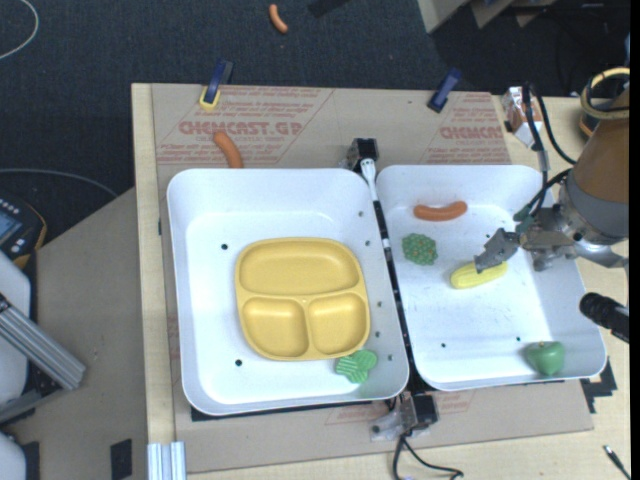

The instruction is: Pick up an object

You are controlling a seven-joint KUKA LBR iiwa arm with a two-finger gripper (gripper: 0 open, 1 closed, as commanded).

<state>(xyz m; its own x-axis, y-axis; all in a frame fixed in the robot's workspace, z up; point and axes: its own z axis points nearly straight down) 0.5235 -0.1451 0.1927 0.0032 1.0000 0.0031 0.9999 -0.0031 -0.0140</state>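
Note:
The right bin (500, 353) holds several small toys. A yellow banana-like piece (472, 277) lies near its middle, a green broccoli-like piece (420, 249) sits to its left, an orange sausage (440, 210) lies at the back, and a green round piece (545, 356) rests in the front right corner. My gripper (493, 255) reaches in from the right and hangs right over the upper right end of the yellow piece, seemingly touching it.
The left bin (200, 268) holds a yellow divided plate (300, 258) with a green ridged toy (355, 366) at its front right corner. Another orange sausage (228, 149) lies on the cardboard behind the left bin. Blue clamps (213, 83) (444, 90) hold the board's far edge.

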